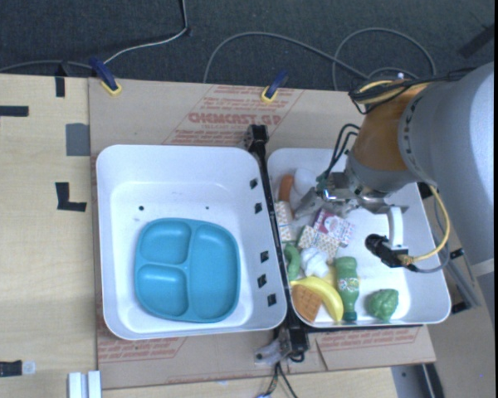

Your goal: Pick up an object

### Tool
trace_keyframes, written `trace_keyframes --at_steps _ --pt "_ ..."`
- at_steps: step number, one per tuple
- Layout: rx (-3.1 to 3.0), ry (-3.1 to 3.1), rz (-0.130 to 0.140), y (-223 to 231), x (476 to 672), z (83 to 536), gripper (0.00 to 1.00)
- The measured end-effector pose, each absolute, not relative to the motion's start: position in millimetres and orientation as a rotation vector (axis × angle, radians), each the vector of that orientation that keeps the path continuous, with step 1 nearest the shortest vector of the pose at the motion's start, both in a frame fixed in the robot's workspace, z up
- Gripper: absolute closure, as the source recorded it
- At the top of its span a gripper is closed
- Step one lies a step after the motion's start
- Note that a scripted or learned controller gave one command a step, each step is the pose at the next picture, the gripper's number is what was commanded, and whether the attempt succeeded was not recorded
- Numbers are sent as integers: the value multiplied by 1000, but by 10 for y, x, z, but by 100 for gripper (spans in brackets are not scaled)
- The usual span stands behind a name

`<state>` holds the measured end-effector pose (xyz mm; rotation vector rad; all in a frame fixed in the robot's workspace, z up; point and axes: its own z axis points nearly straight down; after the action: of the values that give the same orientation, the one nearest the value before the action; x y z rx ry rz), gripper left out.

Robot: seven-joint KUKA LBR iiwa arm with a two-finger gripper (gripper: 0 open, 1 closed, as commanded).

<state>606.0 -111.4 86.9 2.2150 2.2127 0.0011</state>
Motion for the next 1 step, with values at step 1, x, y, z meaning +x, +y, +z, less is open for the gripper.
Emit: trace_keyframes --at_steps 1 --pt "2215 2217 4 -1134 5745 869 0"
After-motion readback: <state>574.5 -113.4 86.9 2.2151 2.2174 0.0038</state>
